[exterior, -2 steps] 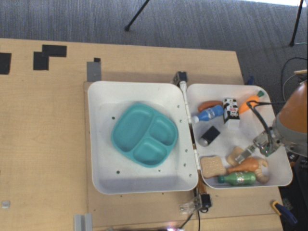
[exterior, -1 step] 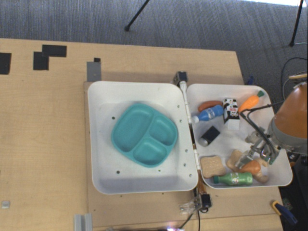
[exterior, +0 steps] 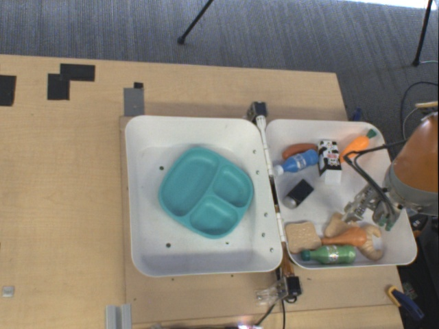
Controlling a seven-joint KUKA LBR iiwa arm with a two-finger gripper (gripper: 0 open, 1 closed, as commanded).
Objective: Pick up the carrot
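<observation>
Carrot [exterior: 358, 144] — right bin's [exterior: 405, 256] far corner

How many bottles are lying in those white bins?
2, both in the right bin: a blue bottle near its left wall, and a green bottle along the front edge. Others could hide under the arm.

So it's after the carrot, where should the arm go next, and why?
Probably toward the far corner of the right bin. The tool hovers near the bin's front, over the food by the green bottle, while the carrot lies at the far edge beside the small white box.
</observation>
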